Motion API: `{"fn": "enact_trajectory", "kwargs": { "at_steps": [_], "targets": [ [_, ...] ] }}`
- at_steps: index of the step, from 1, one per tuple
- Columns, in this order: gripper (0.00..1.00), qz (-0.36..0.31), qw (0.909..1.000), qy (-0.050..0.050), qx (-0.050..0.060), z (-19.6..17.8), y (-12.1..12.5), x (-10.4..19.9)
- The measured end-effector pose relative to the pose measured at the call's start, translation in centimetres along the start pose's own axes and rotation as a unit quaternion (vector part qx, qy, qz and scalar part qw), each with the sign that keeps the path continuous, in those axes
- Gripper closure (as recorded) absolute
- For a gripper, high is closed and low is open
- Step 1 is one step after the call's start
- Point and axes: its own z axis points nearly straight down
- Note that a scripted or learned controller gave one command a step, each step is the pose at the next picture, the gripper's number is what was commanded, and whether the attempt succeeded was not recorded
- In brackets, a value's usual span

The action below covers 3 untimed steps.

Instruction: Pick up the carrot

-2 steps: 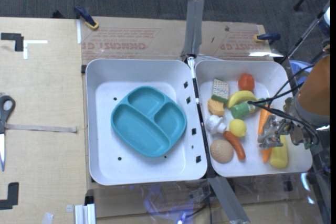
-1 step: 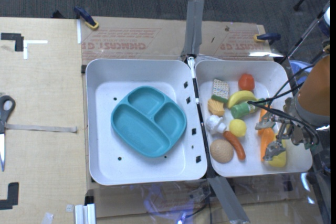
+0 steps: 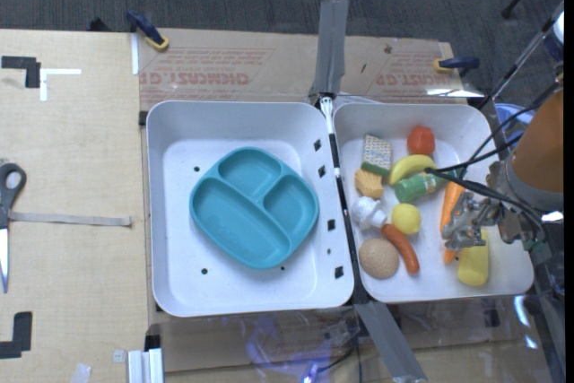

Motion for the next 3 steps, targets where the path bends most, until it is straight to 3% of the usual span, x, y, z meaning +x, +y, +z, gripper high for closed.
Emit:
{"fn": "enact_trajectory", "kwargs": {
  "at_steps": [1, 2, 3],
  "targets": [
    [1.0, 0.092, 0.9958, 0.008, -0.002, -3.5, 6.4, 2.0],
    [1.0, -0.019, 0.9998, 0.007, -0.002, 2.2, 2.8, -1.6],
    [1.0, 0.134, 0.9909, 0.006, -0.001, -6.5, 7.1, -5.7]
  ]
}}
